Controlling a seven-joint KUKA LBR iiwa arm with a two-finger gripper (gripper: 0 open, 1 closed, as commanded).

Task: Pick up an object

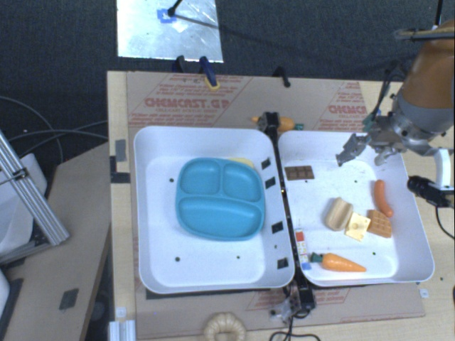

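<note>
The right bin (398, 261) holds a brown chocolate bar (299, 172), a red sausage (383, 197), a tan bread roll (338, 213), a yellow cheese wedge (357, 226), a brown waffle (379, 224) and an orange carrot (343, 263). My gripper (367, 152) hangs over the bin's far right part, its two fingers spread wide with nothing between them. It is above and to the right of the chocolate bar and up from the sausage.
The left bin (153, 190) holds a blue divided tray (219, 197). Black clips run along the seam between the bins (279, 204). A yellow object (284, 124) sits just behind the bins. A rope ring (226, 327) lies at the front edge.
</note>
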